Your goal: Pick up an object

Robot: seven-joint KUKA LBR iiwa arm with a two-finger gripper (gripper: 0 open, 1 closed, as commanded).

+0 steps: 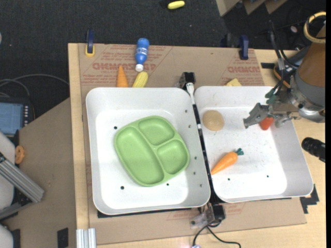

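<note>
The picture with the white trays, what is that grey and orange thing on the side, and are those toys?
One camera looks down from above a bench. The grey and orange thing is a robot arm reaching in from the right. Its two-fingered gripper is over the right bin, next to something small and red. I can't tell whether it holds that. That bin also has a toy carrot and a round tan thing. The left bin holds a green divided plate. Behind the bins lie a little bottle, another carrot and a yellow toy.
</note>
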